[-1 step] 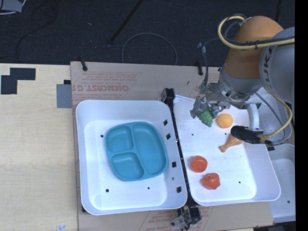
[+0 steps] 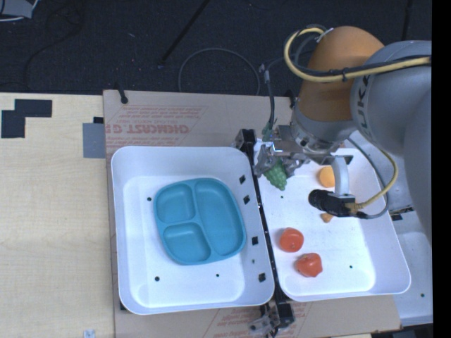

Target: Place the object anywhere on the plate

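Arm (image 2: 366,83) comes in from the right, grey with an orange band, bent over the far part of the right bin (image 2: 380,273). Yellow cable loops over the wrist. Left bin (image 2: 134,182) sits touching the right bin along the middle seam; both are white and shallow, on a cardboard sheet (image 2: 162,122) over the bench.

Blue plate (image 2: 199,220) lies flat in the middle of the left bin, three compartments, nothing on it.

Gripper (image 2: 276,162) is at the far left corner of the right bin, just beside the seam. Green object (image 2: 277,177) is right under the fingertips, touching or nearly so; can't tell if it's actually between the fingers or how far they're open, wrist hardware blocks it.

Also in the right bin: orange round object (image 2: 325,176) far middle, partly behind the arm's black fitting; red round object (image 2: 291,240) near centre; a second red object (image 2: 309,265) just nearer and right of it, close but apart.
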